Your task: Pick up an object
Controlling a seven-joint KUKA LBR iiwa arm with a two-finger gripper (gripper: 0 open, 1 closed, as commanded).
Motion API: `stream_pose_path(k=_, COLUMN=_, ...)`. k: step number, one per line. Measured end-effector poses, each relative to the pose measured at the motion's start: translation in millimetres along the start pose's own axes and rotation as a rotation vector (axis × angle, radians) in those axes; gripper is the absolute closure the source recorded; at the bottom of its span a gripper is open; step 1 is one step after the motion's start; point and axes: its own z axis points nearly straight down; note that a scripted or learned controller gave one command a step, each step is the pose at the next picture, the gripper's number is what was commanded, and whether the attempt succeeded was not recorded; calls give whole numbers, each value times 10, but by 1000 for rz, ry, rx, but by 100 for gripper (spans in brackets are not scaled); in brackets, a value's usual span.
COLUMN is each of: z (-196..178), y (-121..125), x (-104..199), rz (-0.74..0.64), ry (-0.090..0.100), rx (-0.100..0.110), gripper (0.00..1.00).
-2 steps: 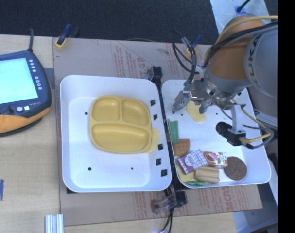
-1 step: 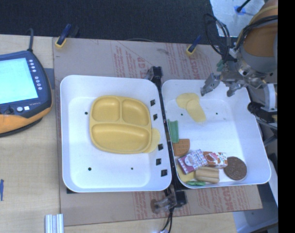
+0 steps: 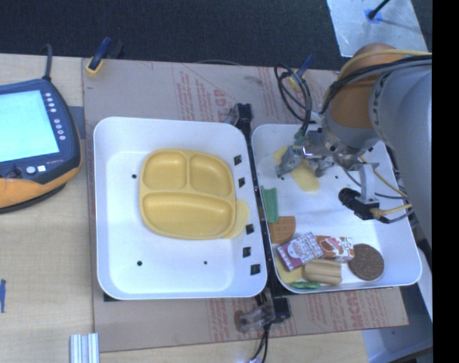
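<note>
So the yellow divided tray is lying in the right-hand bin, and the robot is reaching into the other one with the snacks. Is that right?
Not quite. The camera view shows the yellow divided tray lying in the left-hand bin, not the right. The rest holds: the gripper is reaching into the other bin, the one with the snacks.

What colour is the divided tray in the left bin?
Yellow. The divided tray shows clearly in the camera view, inside the left bin.
</note>
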Motion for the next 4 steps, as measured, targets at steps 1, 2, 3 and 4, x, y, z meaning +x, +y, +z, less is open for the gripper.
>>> stream_pose_path(k=1, z=-35, y=166, x=-118, rz=0, ry=-2, rx=-12, gripper=0)
stream_pose_path(k=2, z=-34, y=160, x=6, rz=-1, ry=-1, rx=-8, gripper=0)
stream_pose_path(k=3, z=-34, y=161, x=76, rz=-2, ry=-1, rx=-8, gripper=0)
stream_pose_path(k=4, z=-190, y=182, x=56, rz=-4, ry=-5, rx=-14, gripper=100)
